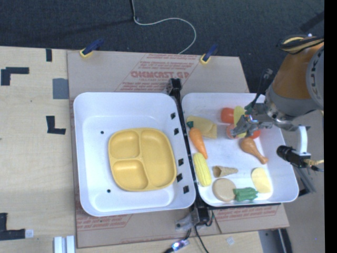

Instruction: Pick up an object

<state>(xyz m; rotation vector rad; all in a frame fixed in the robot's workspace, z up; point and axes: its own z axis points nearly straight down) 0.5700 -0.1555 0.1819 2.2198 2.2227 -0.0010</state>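
Camera view, single overhead angle. I see two shallow white plastic bins side by side on a cardboard sheet: the left bin [84, 141] and the right bin [287, 186].

Left bin: holds one yellow three-compartment plastic plate [141, 158], lying flat near the middle.

Right bin: holds a scatter of toy food. Along its left wall, from far to near: a pale yellow cheese wedge [204, 126], an orange carrot [198, 143], a yellow corn cob [202, 168]. Toward the near edge: a tan waffle cone [225, 170], a beige round biscuit [224, 189], a green leafy piece [246, 194] touching the biscuit, and a pale yellow lemon-shaped piece [261, 179] at the near right. An orange-brown drumstick [254, 149] lies tilted in the right half. At the far side sits a red-orange tomato-like piece [228, 115].

Arm: the grey arm with the orange band [297, 75] reaches in from the right. The two-finger gripper [243, 126] is down in the far part of the right bin, just beside the red-orange piece and just far of the drumstick. A second red piece [254, 133] shows at the gripper. I cannot tell from this angle whether the tool is released or clenched, nor whether it grasps anything.

Two blue-and-yellow clamps [91, 48] pin the cardboard's far edge.
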